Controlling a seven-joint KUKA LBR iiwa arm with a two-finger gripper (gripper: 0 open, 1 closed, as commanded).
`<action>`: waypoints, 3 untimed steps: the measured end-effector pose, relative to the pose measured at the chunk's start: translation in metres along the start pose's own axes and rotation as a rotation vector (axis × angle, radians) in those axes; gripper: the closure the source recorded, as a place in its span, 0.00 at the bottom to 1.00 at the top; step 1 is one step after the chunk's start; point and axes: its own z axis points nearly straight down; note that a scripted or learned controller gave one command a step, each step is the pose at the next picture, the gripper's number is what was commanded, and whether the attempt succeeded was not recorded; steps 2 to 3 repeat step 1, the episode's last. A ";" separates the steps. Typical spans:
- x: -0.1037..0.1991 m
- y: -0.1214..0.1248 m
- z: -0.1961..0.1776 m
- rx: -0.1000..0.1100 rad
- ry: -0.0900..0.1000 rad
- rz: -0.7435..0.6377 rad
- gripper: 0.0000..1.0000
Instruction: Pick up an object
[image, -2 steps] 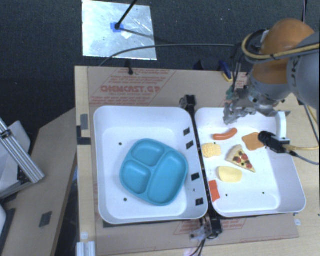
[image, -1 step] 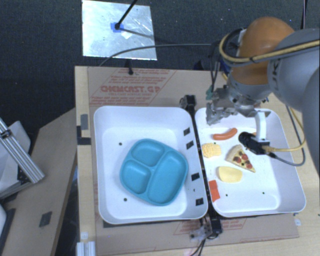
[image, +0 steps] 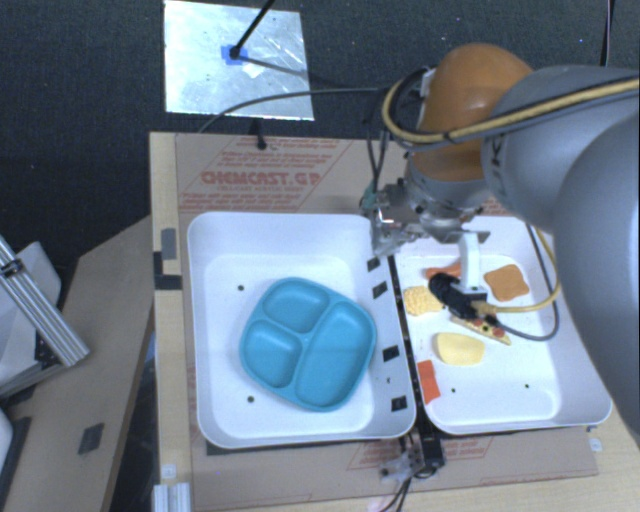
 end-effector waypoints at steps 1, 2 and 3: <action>0.050 -0.002 -0.009 -0.002 0.001 0.000 1.00; 0.050 -0.002 -0.009 -0.002 0.001 0.000 1.00; 0.050 -0.002 -0.009 -0.002 0.001 0.000 1.00</action>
